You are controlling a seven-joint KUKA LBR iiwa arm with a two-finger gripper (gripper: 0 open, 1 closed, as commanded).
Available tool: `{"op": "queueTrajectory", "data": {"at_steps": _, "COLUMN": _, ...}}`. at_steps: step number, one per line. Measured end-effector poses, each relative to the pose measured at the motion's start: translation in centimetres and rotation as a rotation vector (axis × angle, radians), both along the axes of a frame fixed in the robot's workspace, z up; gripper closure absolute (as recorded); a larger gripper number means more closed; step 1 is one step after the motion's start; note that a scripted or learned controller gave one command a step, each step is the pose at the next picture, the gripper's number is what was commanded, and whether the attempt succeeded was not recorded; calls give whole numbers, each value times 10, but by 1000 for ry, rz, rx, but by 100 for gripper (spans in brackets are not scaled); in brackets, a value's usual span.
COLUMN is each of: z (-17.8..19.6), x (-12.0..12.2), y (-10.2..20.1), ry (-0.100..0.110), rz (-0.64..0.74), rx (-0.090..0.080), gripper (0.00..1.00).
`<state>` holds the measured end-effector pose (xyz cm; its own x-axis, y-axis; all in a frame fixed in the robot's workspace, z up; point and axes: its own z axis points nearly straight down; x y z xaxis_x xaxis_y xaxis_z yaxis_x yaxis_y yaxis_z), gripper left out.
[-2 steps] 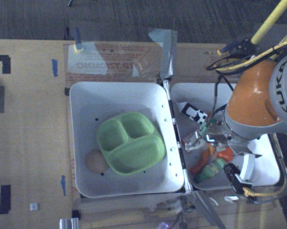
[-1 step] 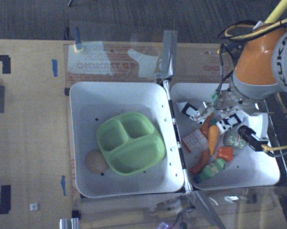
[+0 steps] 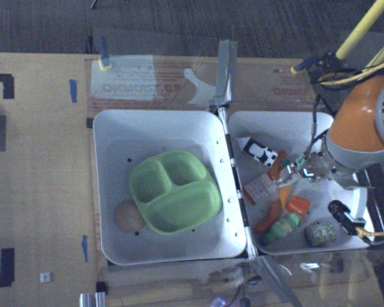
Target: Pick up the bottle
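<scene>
My jaws [image 3: 298,167] hang low in the right bin [image 3: 345,245]; whether they are apart or together I cannot tell. The bottle [image 3: 282,226], green with an orange cap, lies below them toward the bin's front wall, its long axis slanting cap-up to the right.

Green bottle [image 3: 282,226] lying in right bin [image 3: 287,121]

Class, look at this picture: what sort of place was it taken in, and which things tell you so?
Probably a robotics lab test bench: a robot arm reaches over two white bins, one holding a green divided plate, the other small toys, with blue tape marks on the bench.
</scene>
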<state>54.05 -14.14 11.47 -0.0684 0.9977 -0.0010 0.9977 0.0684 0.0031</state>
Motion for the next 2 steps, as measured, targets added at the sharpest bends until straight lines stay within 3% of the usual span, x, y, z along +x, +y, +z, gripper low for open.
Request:
{"op": "queueTrajectory", "data": {"at_steps": 1, "z": -6, "x": -27, "y": -15, "ry": 5, "rz": -142, "rx": 3, "gripper": 0}}
{"op": "queueTrajectory", "data": {"at_steps": 2, "z": -28, "x": -60, "y": 18, "ry": -2, "rz": -306, "rx": 1, "gripper": 0}}
